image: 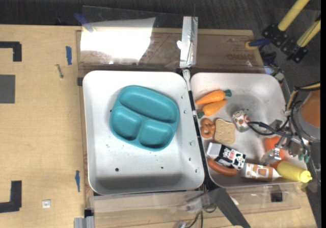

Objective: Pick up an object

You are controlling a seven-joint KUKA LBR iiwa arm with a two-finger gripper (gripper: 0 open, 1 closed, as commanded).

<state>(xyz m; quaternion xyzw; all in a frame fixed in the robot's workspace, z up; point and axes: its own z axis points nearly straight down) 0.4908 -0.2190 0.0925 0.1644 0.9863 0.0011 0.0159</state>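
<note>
Two shallow white bins sit side by side on the bench. The left bin point(102, 166) holds a teal divided tray point(144, 116), lying slightly tilted, with its three compartments plainly visible. The right bin point(260, 85) holds a clutter of small toys: two carrots point(211, 99) near its upper left, a pretzel point(207, 128) touching a slice of bread point(224, 131), a small patterned cup-like item point(240, 120) just beside the bread, a black-and-white printed box point(230, 158) lying over a red sausage point(221, 168), an orange-and-white carton point(260, 172), and a yellow bottle point(294, 172) at the lower right corner. The arm point(309, 115) enters at the right edge and is cut off there, so little more than its orange band and grey wrist can be seen. The gripper point(286, 146) reaches down over the right side of the right bin amid dark cables; its tip merges with an orange-red object beneath it, and whether it is open, closed or gripping anything cannot be told.
</note>
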